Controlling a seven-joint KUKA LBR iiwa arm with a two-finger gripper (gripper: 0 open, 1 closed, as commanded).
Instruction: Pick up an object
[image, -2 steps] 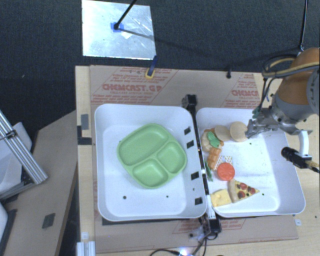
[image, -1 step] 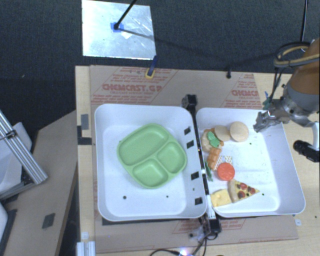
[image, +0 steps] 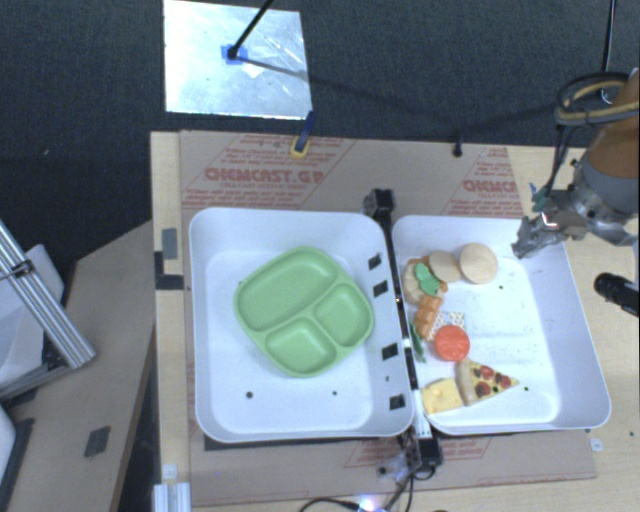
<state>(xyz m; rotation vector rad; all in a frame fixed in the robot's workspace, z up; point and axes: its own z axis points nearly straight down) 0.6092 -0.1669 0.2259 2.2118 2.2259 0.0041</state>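
Note:
The right bin (image: 560, 330) holds several toy foods along its left side. A tan round bun (image: 478, 263) lies at the back, with a green and orange piece (image: 428, 276) to its left. Below them are an orange carrot-like piece (image: 427, 316), a red tomato (image: 452, 343), a pizza slice (image: 486, 380) and a yellow cheese wedge (image: 441, 397). My gripper (image: 528, 243) hangs over the bin's back right corner, to the right of the bun and apart from it. Nothing shows in its grasp.
A green divided plate (image: 304, 311) lies in the left bin (image: 215, 300). A black divider strip (image: 395, 300) runs between the bins. A shiny square sheet (image: 238, 58) lies beyond the bench, and a metal frame (image: 35, 310) stands at the left.

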